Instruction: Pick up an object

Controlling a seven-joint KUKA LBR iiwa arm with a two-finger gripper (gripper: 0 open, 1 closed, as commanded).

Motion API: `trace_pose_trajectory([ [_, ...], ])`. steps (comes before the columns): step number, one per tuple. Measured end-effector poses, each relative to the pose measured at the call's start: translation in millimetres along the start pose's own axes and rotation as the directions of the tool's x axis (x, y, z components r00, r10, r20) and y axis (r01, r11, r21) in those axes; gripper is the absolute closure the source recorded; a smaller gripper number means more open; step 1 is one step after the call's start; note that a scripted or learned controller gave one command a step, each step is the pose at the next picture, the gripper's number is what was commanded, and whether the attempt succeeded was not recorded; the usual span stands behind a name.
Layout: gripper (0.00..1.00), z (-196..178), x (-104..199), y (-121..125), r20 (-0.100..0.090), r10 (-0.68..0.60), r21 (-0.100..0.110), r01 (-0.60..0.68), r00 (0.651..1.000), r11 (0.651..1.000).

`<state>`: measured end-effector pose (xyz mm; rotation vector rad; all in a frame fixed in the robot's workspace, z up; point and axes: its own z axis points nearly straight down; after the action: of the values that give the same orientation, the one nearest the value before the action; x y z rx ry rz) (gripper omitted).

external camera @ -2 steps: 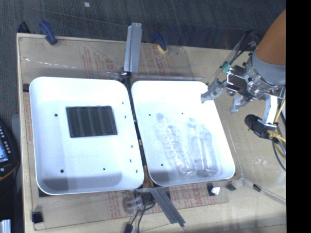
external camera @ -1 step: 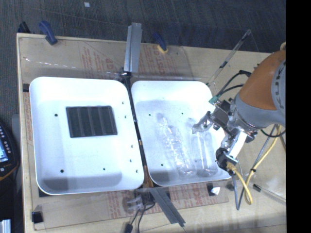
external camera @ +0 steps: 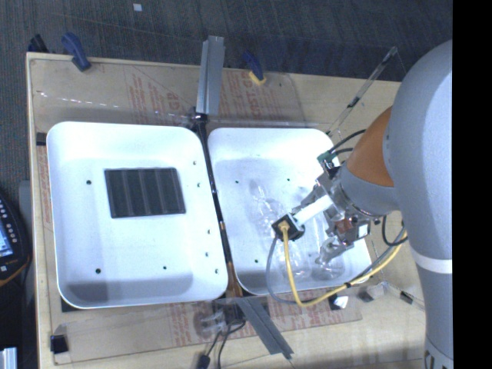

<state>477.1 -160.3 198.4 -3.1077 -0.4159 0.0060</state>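
- You had the two-finger gripper [external camera: 332, 254] low in the near right corner of the right-hand shallow white bin [external camera: 261, 141], pointing down at the floor; from that slanted view you could not tell whether it was released or clenched, and nothing was plainly visible in it.
- Just beside it, a clear, crinkled plastic object [external camera: 265, 202] lay on the bin floor, towards the middle and left of the wrist. It was nearly the same tone as the bin, so its edges were hard to make out, and whether more clear material sat under the tool could not be settled.
- A yellow cable [external camera: 290, 271] looped from the black fitting [external camera: 285, 226] on the wrist down across the bin's near rim.
- Risks for you from there: a transparent, limp item gives poor outline, so the program might have closed beside it; thin film could slip out on the lift; and the hanging cable could have dragged across the object and shifted it.
- Further left, the left-hand shallow white bin [external camera: 69, 206] carried a dark grey ribbed rectangular tray [external camera: 144, 192], well apart from the arm.
- At the far edge of the bench, blue clamps [external camera: 76, 51] held the board, and the grey arm with its orange band [external camera: 377, 156] reached in from the right.
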Motion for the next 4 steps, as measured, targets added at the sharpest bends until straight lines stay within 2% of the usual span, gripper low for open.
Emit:
trace_pose_trajectory([
  [1,0.00,-28,-7,25,0.000,-0.300,-0.005,0.300,0.954,0.954],
  [2,1.00,-37,-6,24,0.001,-0.307,-0.002,0.307,0.952,0.952],
  [3,1.00,-109,77,11,-0.002,0.055,-0.004,-0.055,0.998,0.998],
  [4,1.00,-88,156,2,0.001,0.056,-0.003,-0.056,0.998,0.998],
])
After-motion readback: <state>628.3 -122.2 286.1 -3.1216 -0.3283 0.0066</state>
